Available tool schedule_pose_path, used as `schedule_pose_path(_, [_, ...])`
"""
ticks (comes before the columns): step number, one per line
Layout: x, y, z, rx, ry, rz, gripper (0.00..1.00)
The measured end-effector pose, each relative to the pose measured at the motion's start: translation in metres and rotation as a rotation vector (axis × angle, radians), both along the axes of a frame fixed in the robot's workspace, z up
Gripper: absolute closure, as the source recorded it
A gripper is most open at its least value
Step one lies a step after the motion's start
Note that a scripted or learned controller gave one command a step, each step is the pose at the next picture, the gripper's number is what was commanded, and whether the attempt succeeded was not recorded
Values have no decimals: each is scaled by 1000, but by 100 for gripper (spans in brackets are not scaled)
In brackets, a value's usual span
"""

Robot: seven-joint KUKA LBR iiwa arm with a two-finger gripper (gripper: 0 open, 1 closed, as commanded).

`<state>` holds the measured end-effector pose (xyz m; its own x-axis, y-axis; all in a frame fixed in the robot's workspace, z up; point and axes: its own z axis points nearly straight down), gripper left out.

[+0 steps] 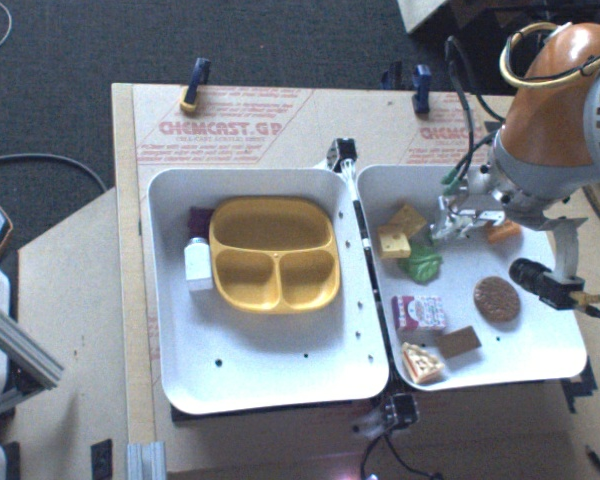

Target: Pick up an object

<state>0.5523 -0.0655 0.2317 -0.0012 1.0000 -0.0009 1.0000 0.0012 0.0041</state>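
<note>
Green leafy toy [423, 264] is judged the likely target: it lies in the right bin [570, 353], just beside and below the gripper [450, 224], nearer to it than any other piece. It reads as a small, crumpled, dark green lump of uneven outline, soft-looking, possibly play lettuce. Cheese wedge [394, 241] sits just left of the green toy; the orange piece [502, 232] lies right of it, partly under the arm. Brown round patty [496, 300] and pink carton [419, 313] lie below it, apart. The wrist comes in low from the right, judged so as to reach the cluster. Finger spread cannot be told; nothing is seen between them.
</note>
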Motion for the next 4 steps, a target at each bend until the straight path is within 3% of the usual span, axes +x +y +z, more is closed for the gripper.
schedule_pose_path(2, [-15,1,-15,2,8,-2,100])
schedule_pose_path(4, [-7,-3,-16,0,2,-2,100])
